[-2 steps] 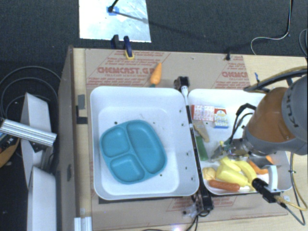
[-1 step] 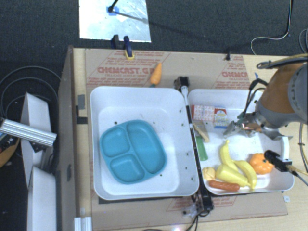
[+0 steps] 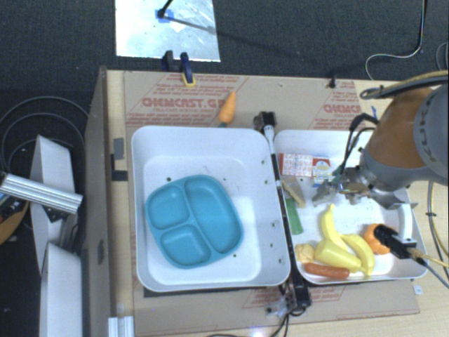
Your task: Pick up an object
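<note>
Your tool [image 3: 335, 188] hangs low over the right bin [image 3: 414, 272], near its middle, with the grey arm [image 3: 414, 142] and its orange band reaching in from the right. You cannot tell from this view how far the tool is open, and you see nothing clearly gripped in it.

Just below the tool lies a yellow banana [image 3: 328, 225], standing on end along the bin floor. Below that and slightly right sits a second banana-like yellow piece [image 3: 359, 251], touching a yellow pepper shape [image 3: 335, 253]. At the bin's lower edge, well below the tool, rests a red-orange sausage [image 3: 325, 271]. To the lower right of the tool you see an orange fruit [image 3: 373, 234], partly covered by a black fixture.

Up and left of the tool is a red-and-white box [image 3: 303, 165] against the bin's far wall. Left of the tool, along the divider, lies a green strip [image 3: 293, 216].

Far to the left of the tool, the other bin [image 3: 151, 146] carries a blue divided plate [image 3: 193, 220]. An orange carrot-like item [image 3: 227, 108] lies on the table [image 3: 189, 97] beyond the bins.
</note>
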### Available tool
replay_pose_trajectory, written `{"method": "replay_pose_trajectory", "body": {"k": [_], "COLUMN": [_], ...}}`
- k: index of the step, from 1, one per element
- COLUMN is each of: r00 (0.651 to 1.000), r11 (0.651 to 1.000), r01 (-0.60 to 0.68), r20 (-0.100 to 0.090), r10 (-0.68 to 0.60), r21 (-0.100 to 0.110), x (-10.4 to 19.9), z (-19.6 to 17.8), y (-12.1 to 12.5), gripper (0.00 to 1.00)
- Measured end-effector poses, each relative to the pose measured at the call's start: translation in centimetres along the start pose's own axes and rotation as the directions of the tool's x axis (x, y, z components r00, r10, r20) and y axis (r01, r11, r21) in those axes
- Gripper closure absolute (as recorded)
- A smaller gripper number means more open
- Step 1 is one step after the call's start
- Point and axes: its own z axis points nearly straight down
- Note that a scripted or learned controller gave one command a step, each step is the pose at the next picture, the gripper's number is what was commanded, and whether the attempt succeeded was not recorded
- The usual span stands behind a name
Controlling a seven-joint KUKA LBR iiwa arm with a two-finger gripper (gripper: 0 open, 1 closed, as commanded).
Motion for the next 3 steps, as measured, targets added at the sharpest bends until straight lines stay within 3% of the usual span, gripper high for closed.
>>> {"method": "replay_pose_trajectory", "body": {"k": [1,2,3], "r00": [1.0,1.0,1.0], "r11": [1.0,1.0,1.0], "r01": [-0.008,-0.005,0.006], "r20": [0.001,0.001,-0.001], "r10": [0.008,0.005,-0.006], "r21": [0.006,0.001,-0.008], "x": [0.1,0.1,8.0], "z": [4.8,3.5,-5.9], "y": [-3.1,-2.9,-0.8], "gripper": [0.0,1.0,1.0]}}
